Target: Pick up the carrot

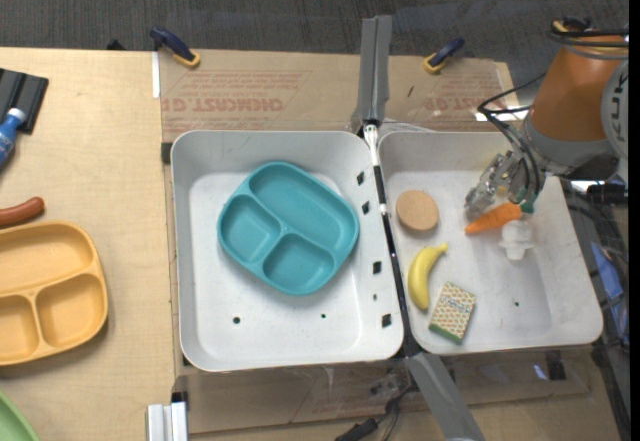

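On the tan bench [90,119], two white bins [200,329] over cardboard [260,94].

Arm [585,99]: thick rounded body, broad orange band over a grey wrist section. Thin black and white cables loop beside the wrist. Gripper [500,191]: small, pale metallic grey, with green flecks.

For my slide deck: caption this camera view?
Gripper over the carrot in the right bin, beside a banana.
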`<state>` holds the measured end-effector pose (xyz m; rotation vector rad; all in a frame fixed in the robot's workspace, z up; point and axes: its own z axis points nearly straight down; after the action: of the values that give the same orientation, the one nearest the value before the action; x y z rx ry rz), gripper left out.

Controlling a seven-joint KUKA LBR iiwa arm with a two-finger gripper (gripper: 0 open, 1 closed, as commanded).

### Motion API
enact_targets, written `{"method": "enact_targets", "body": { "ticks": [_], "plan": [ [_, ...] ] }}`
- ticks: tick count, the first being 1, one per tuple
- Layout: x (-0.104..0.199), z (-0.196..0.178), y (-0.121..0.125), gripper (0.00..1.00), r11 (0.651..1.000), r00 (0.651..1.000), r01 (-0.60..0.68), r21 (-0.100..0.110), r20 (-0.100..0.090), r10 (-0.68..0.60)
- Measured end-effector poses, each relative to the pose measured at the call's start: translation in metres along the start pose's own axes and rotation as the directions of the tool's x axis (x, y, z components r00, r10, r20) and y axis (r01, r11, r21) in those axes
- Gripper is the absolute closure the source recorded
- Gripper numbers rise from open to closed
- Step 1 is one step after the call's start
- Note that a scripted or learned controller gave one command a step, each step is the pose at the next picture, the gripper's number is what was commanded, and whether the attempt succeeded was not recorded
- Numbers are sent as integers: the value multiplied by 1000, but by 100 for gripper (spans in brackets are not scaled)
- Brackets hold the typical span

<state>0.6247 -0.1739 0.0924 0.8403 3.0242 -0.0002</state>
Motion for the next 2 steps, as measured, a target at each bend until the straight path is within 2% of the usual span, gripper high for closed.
{"method": "enact_targets", "body": {
  "ticks": [1, 2],
  "plan": [
    [92, 0, 12, 100, 999, 999, -52, 0, -2, 52],
    [79, -108, -1, 100, 945, 945, 327, -1, 3, -327]
  ]
}}
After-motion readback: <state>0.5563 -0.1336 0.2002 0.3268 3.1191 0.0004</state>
